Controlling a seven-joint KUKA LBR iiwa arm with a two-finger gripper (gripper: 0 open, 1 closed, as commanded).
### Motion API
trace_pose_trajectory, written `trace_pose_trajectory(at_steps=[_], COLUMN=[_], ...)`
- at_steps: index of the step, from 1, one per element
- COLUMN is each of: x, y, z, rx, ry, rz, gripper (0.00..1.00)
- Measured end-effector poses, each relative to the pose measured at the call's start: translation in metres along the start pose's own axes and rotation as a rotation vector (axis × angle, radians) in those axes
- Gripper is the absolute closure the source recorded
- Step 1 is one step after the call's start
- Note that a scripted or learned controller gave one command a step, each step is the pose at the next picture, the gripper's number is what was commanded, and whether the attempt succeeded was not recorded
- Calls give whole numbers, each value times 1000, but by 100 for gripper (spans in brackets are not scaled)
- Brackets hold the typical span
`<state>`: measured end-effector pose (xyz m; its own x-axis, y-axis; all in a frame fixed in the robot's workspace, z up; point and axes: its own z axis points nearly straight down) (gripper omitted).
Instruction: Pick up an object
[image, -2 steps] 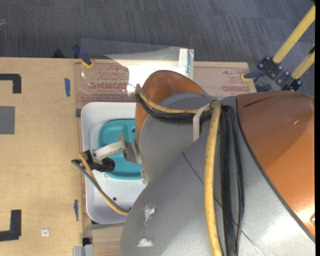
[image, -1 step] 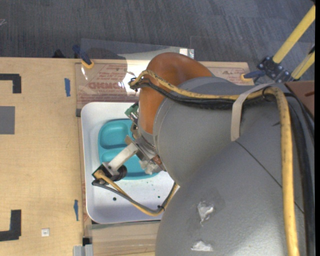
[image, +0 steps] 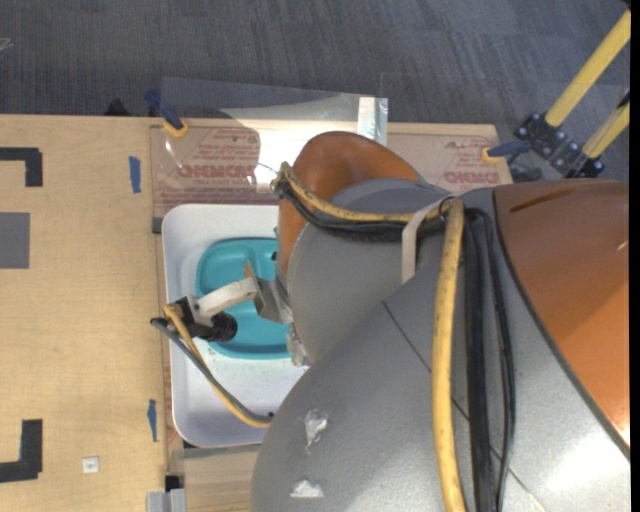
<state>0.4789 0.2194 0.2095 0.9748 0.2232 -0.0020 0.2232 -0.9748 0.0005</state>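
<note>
Arm (image: 400, 340): grey and bulky, nearest of all, covering the right part of the white bin (image: 185, 235) and everything to the right of it.
Orange band (image: 340, 165): rounded, above the far edge of the white bin.
Gripper (image: 270, 300): low inside the white bin, near its middle, at the right edge of the teal dish (image: 225, 268), mostly hidden under the wrist.
Jaws: covered by the wrist; cannot tell whether spread or pressed together.
Teal dish: the thing to pick, shallow, with a raised rim, lying on the floor of the white bin toward its far half; right side hidden under the wrist; contact with the gripper unclear.
White bin: shallow, with rounded corners; left wall and near-left corner bare.
Bench (image: 80, 320): pale wood, spreading to the left of the white bin.
Blue tape (image: 135, 173): short strips just left of the white bin, one by its far-left corner, another by its near-left corner.
Black corner marks (image: 22, 165): on the bench well left of the white bin, one level with its far edge, another level with its near edge.
Cardboard sheet (image: 215, 160): brown with red print, just beyond the far wall of the white bin, under a glaring clear film.
Yellow clamp (image: 175, 125): beyond the far-left corner of the white bin, on the cardboard edge.
Floor (image: 300, 40): dark grey carpet, farther beyond the white bin.
Yellow rods (image: 595, 65): slanting, far beyond and to the right of the white bin, with a black fitting at their foot.
</note>
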Motion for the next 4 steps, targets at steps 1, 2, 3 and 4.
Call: trace_pose_trajectory(at_steps=[1, 2, 3, 4], x=[-12, -12, -11, 1], y=[56, 53, 52, -8], z=[-13, -22, -31, -22], rx=[1, 2, 1, 1], ry=[-1, -2, -2, 1], rz=[-8, -15, -17, 20], gripper=[100, 100, 100, 100])
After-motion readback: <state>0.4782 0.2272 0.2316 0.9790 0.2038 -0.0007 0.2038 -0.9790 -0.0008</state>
